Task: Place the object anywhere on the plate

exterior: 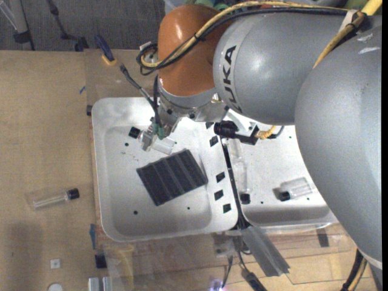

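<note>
The plate (173, 176) is a dark ribbed rectangle lying flat in the middle of the left bin (112, 211). My gripper (150, 137) hangs just beyond the plate's far left corner, under the orange band of the wrist. A small clear vial (163, 143) with a black cap (134, 132) runs across the gripper's tip and sticks out on both sides, so the gripper looks shut on it. The vial is over bare bin floor, close to the plate's upper edge and not over it.
A second clear vial (296, 188) lies in the right bin (315, 214). A third (240, 174) rests along the divider between the bins. Another vial (51, 197) lies on the bench left of the bins. The arm covers the bins' far right part.
</note>
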You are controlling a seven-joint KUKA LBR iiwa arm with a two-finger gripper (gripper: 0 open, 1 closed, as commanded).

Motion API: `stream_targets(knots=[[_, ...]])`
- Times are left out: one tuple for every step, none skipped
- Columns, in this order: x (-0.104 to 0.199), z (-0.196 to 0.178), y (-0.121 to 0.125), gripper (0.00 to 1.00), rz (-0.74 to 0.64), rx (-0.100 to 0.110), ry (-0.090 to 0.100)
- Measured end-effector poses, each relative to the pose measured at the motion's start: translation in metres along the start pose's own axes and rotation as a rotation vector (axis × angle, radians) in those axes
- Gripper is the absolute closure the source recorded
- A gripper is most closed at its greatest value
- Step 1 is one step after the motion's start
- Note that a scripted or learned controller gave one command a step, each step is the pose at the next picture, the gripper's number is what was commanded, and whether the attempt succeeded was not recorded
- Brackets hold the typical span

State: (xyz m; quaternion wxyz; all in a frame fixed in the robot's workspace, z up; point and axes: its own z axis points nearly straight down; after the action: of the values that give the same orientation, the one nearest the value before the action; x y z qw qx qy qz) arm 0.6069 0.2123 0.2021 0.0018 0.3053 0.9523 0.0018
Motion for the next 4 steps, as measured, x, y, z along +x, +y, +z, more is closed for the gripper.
stream_targets(knots=[[-0.037,0.044,0.034,1.0,-0.065,0.001,0.0],[-0.043,0.101,-0.014,1.0,-0.473,0.0,0.001],[-0.034,0.067,0.04,1.0,-0.495,-0.001,0.0],[-0.007,0.111,0.022,1.0,-0.905,-0.007,-0.008]])
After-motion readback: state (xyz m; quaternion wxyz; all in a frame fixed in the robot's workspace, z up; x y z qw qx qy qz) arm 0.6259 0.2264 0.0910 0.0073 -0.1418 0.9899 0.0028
